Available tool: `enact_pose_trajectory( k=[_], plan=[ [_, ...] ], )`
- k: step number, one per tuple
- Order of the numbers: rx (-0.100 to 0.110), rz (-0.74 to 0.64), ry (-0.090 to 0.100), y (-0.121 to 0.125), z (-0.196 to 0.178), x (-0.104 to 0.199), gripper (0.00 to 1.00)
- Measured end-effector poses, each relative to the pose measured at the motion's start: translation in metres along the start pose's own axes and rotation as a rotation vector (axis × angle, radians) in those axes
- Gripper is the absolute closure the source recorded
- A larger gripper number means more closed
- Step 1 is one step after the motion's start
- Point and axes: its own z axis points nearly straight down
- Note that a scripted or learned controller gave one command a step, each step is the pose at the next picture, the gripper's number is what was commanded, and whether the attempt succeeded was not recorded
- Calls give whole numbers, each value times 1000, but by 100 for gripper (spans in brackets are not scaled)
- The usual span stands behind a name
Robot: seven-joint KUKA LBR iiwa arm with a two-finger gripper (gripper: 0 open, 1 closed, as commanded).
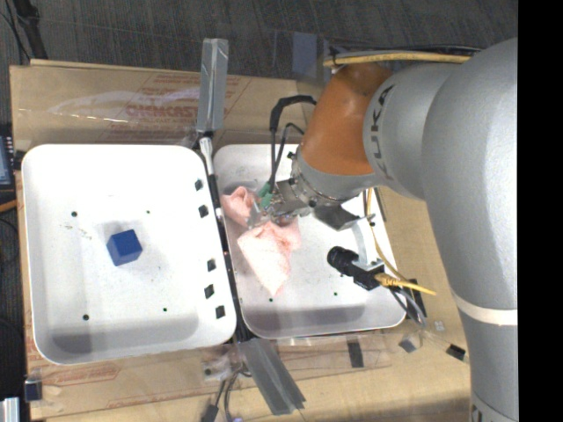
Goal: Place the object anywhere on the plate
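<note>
1. Two shallow white bins sit side by side on a table, seen from above at a slant. The left bin (pixel 53 236) holds a small blue cube (pixel 125 246), lying alone near its middle and well apart from everything else.
2. The right bin (pixel 308 315) holds a pale pink, crumpled, soft-looking object (pixel 264 258) near its left wall, with a second pink bit (pixel 236 202) just above it (whether they are one item or two is unclear).
3. The grey arm (pixel 440 130), with its orange band, reaches in from the right and hangs over the right bin.
4. The gripper (pixel 268 205) is low over the top of the pink material, seemingly touching it. Its state is hidden among the wrist hardware, so a grasp cannot be confirmed.
5. No plate can be made out, so where the object must go cannot be told.
6. Judged progress: early. Nothing appears placed; securing the object, lifting, carrying and setting it down all seem to remain.
</note>
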Motion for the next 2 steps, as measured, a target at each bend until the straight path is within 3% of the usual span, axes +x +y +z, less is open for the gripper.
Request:
enact_pose_trajectory(
  k=[1, 2],
  plan=[
    [-3, -5, 0, 0, -41, 0, 100],
    [-3, -412, -3, 18, -48, 47, 100]
  ],
)
